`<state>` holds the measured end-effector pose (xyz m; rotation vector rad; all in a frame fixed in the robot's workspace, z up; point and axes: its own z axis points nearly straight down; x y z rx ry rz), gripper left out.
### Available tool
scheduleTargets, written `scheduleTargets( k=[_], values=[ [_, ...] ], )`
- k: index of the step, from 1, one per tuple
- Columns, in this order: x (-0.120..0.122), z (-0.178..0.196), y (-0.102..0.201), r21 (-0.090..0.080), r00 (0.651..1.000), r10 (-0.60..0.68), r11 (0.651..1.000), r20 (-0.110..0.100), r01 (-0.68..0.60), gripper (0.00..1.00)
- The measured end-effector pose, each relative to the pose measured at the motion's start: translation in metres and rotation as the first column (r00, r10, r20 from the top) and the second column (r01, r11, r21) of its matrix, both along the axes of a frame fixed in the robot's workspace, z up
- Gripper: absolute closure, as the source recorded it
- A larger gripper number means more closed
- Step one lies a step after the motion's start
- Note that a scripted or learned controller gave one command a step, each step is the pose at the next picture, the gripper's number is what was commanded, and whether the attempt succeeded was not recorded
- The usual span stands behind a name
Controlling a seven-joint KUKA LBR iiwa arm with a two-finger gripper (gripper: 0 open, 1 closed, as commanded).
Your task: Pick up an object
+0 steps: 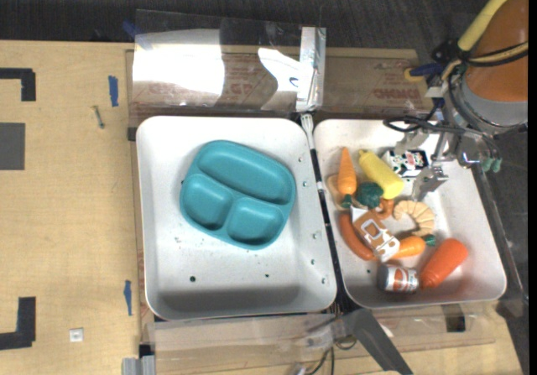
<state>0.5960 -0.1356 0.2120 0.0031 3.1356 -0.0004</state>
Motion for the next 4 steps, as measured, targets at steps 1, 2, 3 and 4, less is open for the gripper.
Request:
scheduleTargets(
  k=[1,2,3,4],
  values=[
    [-0.004,-0.110,0.033,-0.001,1.000,0.002,1.000,0.008,-0.002,0.00],
    [0.027,-0.115,0.035,-0.004,0.998,0.065,0.998,0.018,-0.065,0.00],
    [0.029,-0.100,0.036,-0.006,0.997,0.067,0.998,0.023,-0.067,1.00],
    [0.074,-0.021,0.093,-0.001,1.000,0.025,1.000,0.009,-0.025,1.00]
  ],
)
